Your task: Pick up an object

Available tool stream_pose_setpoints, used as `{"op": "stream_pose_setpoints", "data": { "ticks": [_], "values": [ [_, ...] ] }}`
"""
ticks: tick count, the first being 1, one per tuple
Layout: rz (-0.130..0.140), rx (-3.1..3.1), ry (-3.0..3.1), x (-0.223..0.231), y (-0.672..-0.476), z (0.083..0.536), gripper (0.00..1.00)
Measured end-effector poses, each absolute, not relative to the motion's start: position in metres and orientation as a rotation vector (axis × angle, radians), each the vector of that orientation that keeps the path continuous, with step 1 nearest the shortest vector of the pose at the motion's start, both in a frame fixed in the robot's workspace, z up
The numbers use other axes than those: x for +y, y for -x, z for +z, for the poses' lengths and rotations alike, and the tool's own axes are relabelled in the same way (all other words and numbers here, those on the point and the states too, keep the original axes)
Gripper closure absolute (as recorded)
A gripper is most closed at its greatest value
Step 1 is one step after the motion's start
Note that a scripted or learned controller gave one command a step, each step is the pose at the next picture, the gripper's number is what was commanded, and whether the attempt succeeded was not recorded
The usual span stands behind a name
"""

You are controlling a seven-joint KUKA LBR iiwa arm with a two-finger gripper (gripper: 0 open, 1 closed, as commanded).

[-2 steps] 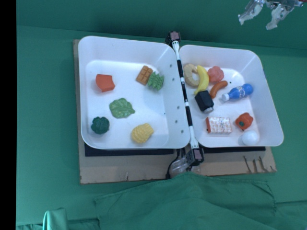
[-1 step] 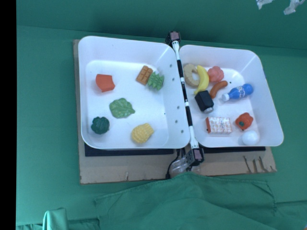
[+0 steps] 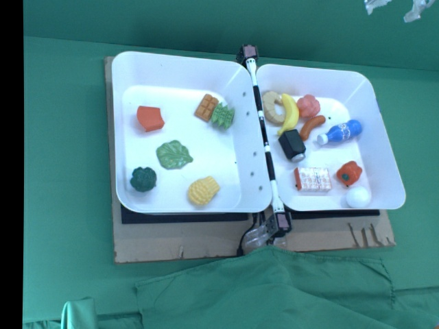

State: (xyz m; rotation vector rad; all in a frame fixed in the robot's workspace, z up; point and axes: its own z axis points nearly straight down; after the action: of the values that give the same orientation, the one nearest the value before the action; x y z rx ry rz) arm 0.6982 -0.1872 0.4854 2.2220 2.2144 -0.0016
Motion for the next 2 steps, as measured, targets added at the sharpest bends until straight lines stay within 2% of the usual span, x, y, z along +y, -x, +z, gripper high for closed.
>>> {"op": "stream_pose_setpoints", "data": {
  "ticks": [1,2],
  "values": [
    [-0.002,2.214,-2.222,-0.187,-0.698,0.485,0.0],
    [0.004,2.21,-2.216,-0.187,-0.7,0.547,0.0]
  ]
}}
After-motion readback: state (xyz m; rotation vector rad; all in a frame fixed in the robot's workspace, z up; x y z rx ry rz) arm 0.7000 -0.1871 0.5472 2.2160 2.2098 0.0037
